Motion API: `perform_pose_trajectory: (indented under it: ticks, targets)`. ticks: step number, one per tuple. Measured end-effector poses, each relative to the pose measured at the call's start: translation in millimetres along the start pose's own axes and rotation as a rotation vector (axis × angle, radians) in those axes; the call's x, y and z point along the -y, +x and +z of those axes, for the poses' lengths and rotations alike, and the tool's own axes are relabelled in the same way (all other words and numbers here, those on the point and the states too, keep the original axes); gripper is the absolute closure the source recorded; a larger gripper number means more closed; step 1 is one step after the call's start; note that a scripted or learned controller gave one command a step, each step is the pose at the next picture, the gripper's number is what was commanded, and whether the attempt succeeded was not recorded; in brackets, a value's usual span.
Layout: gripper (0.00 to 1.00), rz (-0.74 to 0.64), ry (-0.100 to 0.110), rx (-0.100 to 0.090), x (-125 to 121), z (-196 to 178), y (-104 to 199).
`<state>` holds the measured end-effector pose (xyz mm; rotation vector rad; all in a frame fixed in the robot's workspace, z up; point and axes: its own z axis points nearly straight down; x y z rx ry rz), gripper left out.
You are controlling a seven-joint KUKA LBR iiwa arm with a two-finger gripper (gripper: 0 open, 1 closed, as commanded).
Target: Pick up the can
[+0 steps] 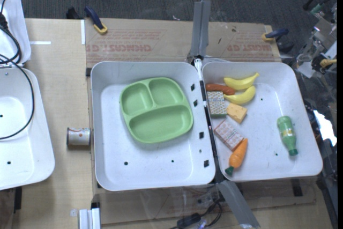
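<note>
Looking down on a pale wooden bench (59,61) backed by dark carpet, with two shallow white bins standing side by side on it.

Lying on its side on the bare bench, just beside the outer left wall of the left white bin (107,169) and outside both bins: the small silver metal can (79,137) with a reddish label.

Sitting flat near the middle of the left bin: a light green three-compartment plastic plate (156,110).

Crowding the left half of the right white bin (305,166): two yellow toy bananas (241,81), a red-orange sausage shape (220,88), a green-speckled square block (216,103), a yellow cheese wedge (236,112), a pink patterned box (229,133) and an orange toy carrot (238,154). Lying apart from these, towards the right wall: a green plastic bottle (286,135).

Showing at the right edge, beyond the right bin and well apart from the can: grey mechanical hardware (324,40). Not managing to tell the end effector's state, whether open, closed or gripping anything.
</note>
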<state>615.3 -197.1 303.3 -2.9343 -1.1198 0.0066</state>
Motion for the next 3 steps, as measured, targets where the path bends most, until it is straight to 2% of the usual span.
perform_pose_trajectory:
  ticks: [1,2,3]
  targets:
    - [1.0,0.213,0.003,0.002,85.3,72.6,14.1]
    - [0.0,0.214,0.002,0.001,85.0,72.5,13.8]
    - [0.0,0.222,0.002,0.0,97.2,198.4,-22.4]
